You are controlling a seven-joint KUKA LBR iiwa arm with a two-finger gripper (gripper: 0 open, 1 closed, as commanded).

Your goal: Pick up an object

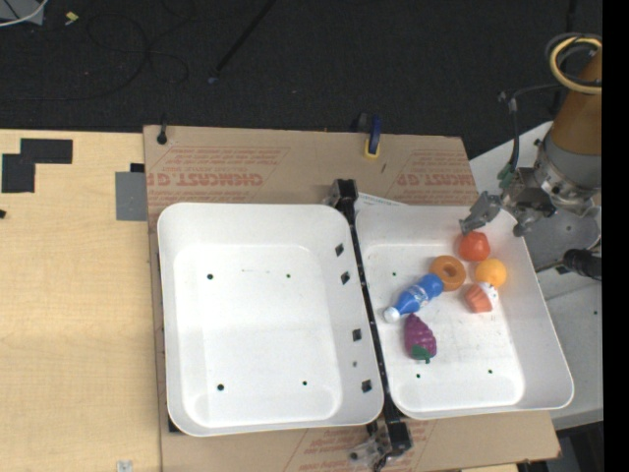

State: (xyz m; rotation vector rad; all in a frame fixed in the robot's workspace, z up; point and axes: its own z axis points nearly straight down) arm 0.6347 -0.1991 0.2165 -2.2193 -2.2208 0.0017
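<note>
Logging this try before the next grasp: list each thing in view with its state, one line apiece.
gripper: above the right bin's far edge, holding nothing visible
red ball: loose in the right bin
orange ring: lying flat
orange ball: loose
small orange-and-white piece: loose
blue bottle: on its side
purple grapes: loose
left bin: beside the right one

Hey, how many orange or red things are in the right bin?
4, clustered near its upper right: a red ball beside the gripper, an orange ring left of it, an orange ball, and a small red block just below that.
</note>
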